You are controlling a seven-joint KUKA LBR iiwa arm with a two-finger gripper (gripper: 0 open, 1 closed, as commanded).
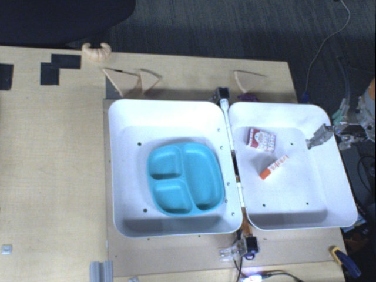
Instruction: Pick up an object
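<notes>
The gripper (320, 137) hangs over the right bin's (329, 216) right rim, mostly cut off; whether its jaws are apart, I cannot tell. A red carton (260, 140) and tube (274, 166) lie in that bin, untouched.

The bench (53, 157) looks like pale matt wood. Both bins (176, 113) are smooth white plastic. The turquoise tray (185, 178) is smooth plastic with a soft shine. The small box (260, 139) seems printed cardboard.
</notes>
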